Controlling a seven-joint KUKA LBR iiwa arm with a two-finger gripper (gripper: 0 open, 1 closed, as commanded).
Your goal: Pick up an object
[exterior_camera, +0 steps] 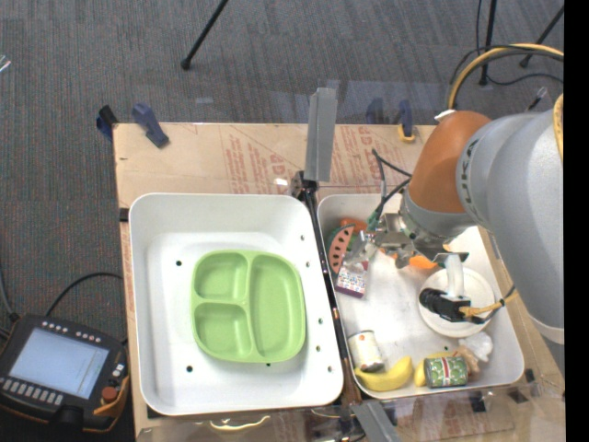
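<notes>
Camera view, looking down at a slant:
- Table point(230, 159): brown board top, carrying two shallow white bins side by side.
- Left bin point(152, 247): holds one green divided plate point(248, 304), lying flat near its middle.
- Right bin point(402, 328): holds several small things; the grey arm reaches over it from the right of the view.
- Tool point(375, 239): low over the far left part of the right bin. Whether it is clenched, released or grasping anything cannot be told.
- Red-brown slotted piece point(339, 242): by the right bin's left wall, just beside the tool on its left in the view. Contact cannot be told.
- Patterned packet point(352, 281): just below the tool in the view, near the slotted piece's lower end.
- Orange item point(421, 263): partly hidden under the wrist, near the tool on its right in the view.
- Small tin point(366, 346), banana point(386, 374), green can point(445, 371): along the right bin's near wall, well apart from the tool.
</notes>
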